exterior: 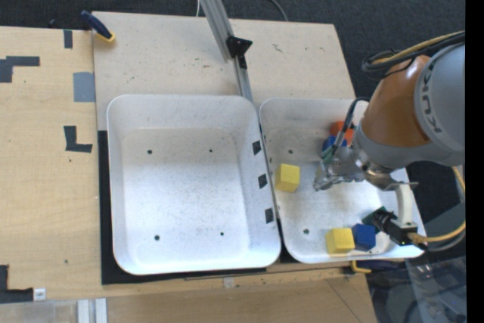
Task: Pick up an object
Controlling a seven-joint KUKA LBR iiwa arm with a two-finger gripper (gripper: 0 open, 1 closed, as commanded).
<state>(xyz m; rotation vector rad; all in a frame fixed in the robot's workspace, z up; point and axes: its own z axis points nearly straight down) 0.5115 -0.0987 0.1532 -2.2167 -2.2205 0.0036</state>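
Note:
The right bin (302, 125) holds a yellow cube (288, 178) near its left wall. At its front lie a second yellow block (340, 240) and, touching it, a blue block (364, 237). A small orange and blue object (338, 134) lies near the back right, partly hidden by the arm. My gripper (327, 179) hangs low over the middle of the right bin, just right of the yellow cube and apart from it. I see nothing between its fingers.
The left bin (121, 125) sits beside the right one. A slanted metal rail (214, 0) crosses the bench behind the bins. A blue and yellow tool (98, 26) lies at the bench's far left corner. Cables hang by the right bin's front right corner (408, 234).

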